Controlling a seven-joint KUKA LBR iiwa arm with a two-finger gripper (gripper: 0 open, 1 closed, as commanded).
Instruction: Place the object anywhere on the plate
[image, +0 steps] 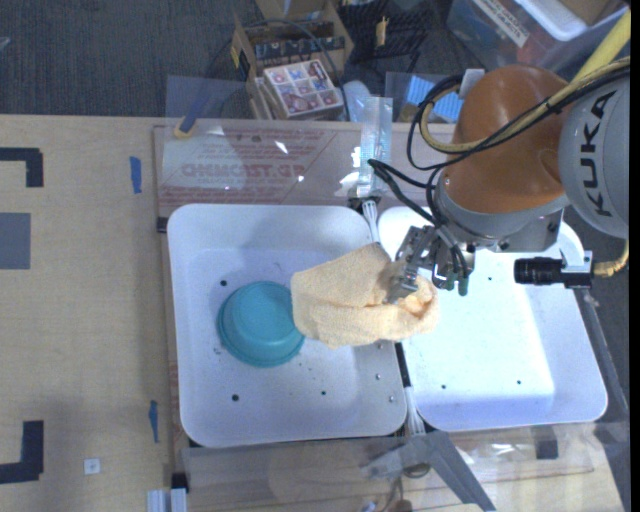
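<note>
Right of the blue plate (260, 322) my pincer (405, 280) grips the yellow cloth (355, 305), whose long axis runs leftward, far end touching the plate's rim.

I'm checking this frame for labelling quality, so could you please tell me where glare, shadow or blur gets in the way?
In the camera view, the right bin is washed out to near-pure white; glare streaks the clear sheet behind the bins; the yellow cloth casts a soft shadow on the left bin beside the teal plate; the gripper looks slightly blurred.
</note>
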